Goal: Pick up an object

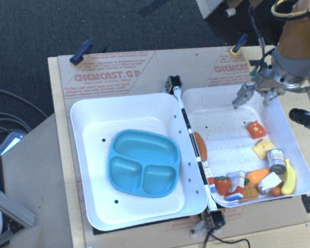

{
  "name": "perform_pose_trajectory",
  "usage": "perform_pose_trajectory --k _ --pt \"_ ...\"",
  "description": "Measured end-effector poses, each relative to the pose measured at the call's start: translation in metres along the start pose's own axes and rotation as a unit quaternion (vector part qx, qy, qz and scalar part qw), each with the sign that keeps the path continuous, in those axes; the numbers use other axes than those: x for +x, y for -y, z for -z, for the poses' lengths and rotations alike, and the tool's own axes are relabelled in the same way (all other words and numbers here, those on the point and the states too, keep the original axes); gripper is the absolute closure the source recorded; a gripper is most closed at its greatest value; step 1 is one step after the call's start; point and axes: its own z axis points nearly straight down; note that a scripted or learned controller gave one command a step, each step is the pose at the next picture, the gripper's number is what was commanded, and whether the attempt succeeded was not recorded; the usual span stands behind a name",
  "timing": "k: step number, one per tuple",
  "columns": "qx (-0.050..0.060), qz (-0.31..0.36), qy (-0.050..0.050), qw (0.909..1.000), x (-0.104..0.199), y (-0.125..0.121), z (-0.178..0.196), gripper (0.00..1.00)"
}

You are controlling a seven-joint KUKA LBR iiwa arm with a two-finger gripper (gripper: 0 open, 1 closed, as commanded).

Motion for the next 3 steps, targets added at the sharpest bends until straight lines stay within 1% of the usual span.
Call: perform_pose_trajectory --k 1,2,3 --pt "0.003 0.002 -0.005 1.0000 -0.057 0.061 -0.098 0.00" --pt "0.000 0.001 -0.002 1.0000 -0.059 0.060 -0.087 1.00" --pt "0.001 0.002 -0.004 1.0000 -0.057 0.060 -0.088 0.00"
